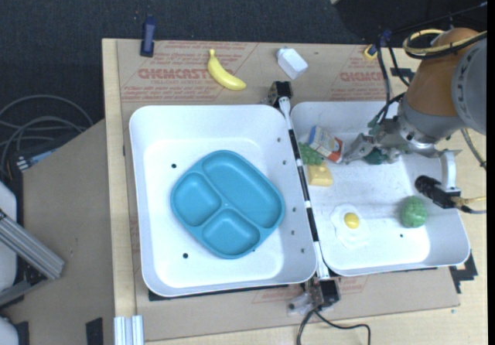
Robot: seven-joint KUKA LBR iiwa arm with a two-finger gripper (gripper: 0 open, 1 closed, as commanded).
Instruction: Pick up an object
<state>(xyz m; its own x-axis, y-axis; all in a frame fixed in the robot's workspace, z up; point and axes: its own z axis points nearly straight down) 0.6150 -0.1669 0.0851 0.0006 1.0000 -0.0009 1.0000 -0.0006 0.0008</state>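
The left bin holds a blue tray with three compartments. In the right bin, nearest, lie a fried egg and a green ball, well apart. Farther back sits a yellow wedge, with a green piece and a small carton just beyond it. The gripper is low in that bin's far part, near the carton; I cannot tell how it is set. Past the bins lie a banana and a white block.

Bright, even overhead light; soft shadows; slightly grainy, mild blur.
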